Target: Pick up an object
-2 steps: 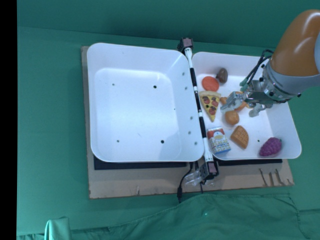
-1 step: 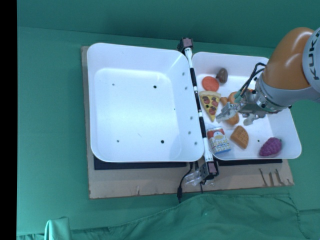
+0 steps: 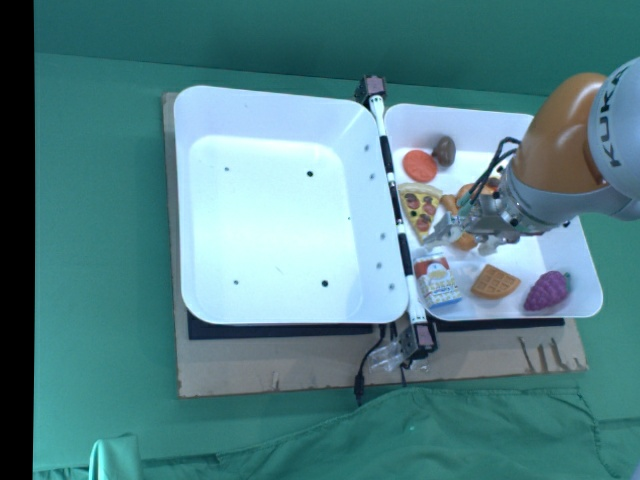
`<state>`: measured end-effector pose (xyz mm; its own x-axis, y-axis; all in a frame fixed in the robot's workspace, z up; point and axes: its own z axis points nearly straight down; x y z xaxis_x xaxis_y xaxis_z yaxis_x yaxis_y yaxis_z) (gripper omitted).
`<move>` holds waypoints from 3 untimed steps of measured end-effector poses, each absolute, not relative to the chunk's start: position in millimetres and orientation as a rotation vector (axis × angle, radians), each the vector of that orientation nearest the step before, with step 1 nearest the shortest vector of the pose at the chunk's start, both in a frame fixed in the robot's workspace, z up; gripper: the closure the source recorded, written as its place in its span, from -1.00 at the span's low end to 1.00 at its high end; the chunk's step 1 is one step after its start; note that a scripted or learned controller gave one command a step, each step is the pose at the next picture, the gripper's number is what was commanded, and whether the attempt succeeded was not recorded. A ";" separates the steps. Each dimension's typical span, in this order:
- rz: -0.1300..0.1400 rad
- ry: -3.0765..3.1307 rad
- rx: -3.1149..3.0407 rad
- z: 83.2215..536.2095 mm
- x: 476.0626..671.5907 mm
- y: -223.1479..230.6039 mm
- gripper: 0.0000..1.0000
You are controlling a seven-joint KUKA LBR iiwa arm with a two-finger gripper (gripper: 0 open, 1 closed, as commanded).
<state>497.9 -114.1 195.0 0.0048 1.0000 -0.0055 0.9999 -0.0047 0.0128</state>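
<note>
Desk [image 3: 100,218] covered in green cloth. Brown cardboard sheet [image 3: 300,378] lies on it, carrying two white bins side by side.

Left bin [image 3: 200,118]: a few small dark dots on its floor.

Right bin [image 3: 585,288]: holds the toys. Along its left side, near the divider: red disc [image 3: 420,165], with a dark brown lump [image 3: 444,150] just beside it toward the back. Below the disc, a pizza slice [image 3: 420,206], point toward the front. Nearer the front edge, a small carton [image 3: 437,281] with red top and blue-and-white label, lying against the bin's left wall. To its right, an orange waffle [image 3: 495,282]. Further right, in the front right corner, purple grapes [image 3: 547,290] with a green stem.

Arm [image 3: 580,158] comes in from the right, orange band above the grey wrist, reaching down over the middle of the right bin. Gripper [image 3: 462,226] sits low in the bin, just right of the pizza slice and above the waffle. Small orange pieces [image 3: 466,192] show around the gripper, partly hidden by it; cannot tell what they are. Cannot tell how far the gripper is open, nor whether anything is caught in it: the wrist and cabling block the tips.

Black-and-white striped rod [image 3: 392,198] runs between the two bins, with a small fitting at each end.
</note>
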 end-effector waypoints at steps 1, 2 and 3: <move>0.007 2.206 2.222 203.2 497.4 -113.5 1.00; 0.008 2.212 2.217 257.7 508.5 -111.0 1.00; 0.009 2.211 2.217 323.1 507.0 -112.6 1.00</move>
